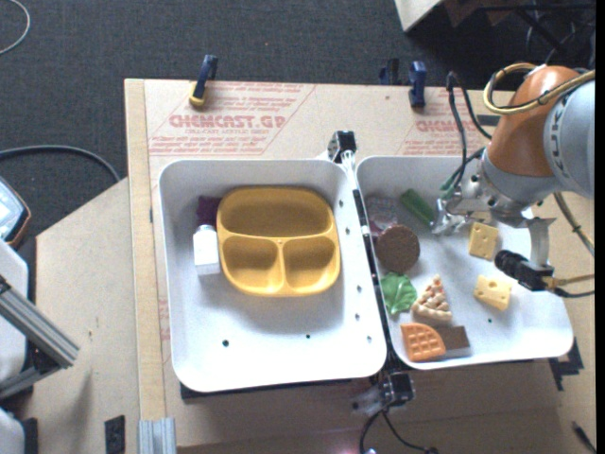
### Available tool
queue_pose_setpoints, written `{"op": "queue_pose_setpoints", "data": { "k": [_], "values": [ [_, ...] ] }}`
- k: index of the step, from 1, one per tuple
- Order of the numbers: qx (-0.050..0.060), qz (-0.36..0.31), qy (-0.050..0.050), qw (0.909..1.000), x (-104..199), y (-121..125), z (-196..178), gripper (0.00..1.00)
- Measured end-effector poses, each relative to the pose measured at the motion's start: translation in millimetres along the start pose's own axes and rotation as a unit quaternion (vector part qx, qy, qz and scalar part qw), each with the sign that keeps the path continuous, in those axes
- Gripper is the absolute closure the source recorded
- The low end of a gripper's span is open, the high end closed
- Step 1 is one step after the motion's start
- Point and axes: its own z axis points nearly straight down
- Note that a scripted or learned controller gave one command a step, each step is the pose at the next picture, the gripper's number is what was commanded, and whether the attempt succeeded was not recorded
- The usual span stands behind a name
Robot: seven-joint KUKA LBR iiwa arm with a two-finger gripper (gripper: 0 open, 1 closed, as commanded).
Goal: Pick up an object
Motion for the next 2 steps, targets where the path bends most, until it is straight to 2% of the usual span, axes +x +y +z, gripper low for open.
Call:
{"op": "queue_pose_setpoints", "data": {
  "k": [2],
  "values": [
    [-0.004,-0.001,-0.001,1.0000,0.2,17.7,-117.7,1.00]
  ]
}}
